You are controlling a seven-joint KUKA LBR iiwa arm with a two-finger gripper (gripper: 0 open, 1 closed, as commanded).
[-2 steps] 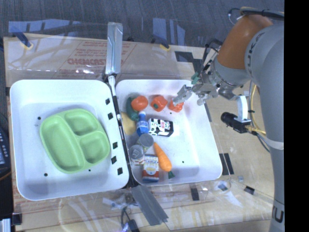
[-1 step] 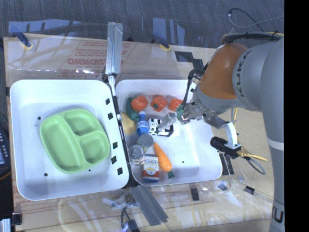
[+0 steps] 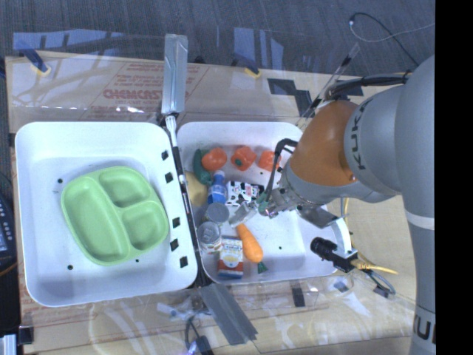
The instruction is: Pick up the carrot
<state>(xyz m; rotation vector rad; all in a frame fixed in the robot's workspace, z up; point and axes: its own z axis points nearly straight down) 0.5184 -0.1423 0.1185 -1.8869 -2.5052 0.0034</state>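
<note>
the gripper hangs low in the right bin, just above and to the right of the carrot, and from this angle i cannot tell how it is set. the carrot lies near the bin's front wall, tilted, beside a small carton. a green tray sits in the left bin.

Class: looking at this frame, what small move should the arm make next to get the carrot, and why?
Probably shift the tool toward the view's lower left and lower it: the carrot lies there, apart from it, beside the small carton in the right bin.
</note>
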